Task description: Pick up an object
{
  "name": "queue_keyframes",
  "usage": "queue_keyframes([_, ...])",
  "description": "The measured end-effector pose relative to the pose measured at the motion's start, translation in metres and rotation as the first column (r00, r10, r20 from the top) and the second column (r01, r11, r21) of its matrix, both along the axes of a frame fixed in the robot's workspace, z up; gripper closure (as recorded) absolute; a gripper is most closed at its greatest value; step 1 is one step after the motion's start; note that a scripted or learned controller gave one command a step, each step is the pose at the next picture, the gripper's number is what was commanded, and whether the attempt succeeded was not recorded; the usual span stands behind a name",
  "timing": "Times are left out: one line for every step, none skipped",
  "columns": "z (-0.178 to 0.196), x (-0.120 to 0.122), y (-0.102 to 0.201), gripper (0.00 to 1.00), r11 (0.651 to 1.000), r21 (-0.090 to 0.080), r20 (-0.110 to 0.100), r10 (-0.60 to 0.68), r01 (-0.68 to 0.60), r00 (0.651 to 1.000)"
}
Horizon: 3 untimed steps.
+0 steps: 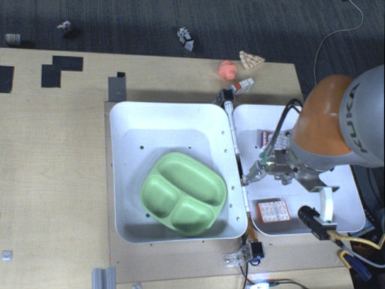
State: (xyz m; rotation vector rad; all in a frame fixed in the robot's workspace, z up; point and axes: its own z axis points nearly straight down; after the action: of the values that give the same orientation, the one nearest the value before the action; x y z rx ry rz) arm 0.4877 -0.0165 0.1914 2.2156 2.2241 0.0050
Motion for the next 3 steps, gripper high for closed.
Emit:
queue_keyframes([0.000, 0.000, 0.000, 0.00, 1.000, 0.000, 0.000, 0.000, 0.000, 1.000])
queue_keyframes([-0.081, 0.081, -0.071, 0.00, 1.000, -0.002, -0.003, -0.002, 0.002, 1.000])
queue_keyframes([-0.104, 0.021, -0.088, 0.00, 1.000, -0.002, 0.004, -0.002, 0.002, 1.000])
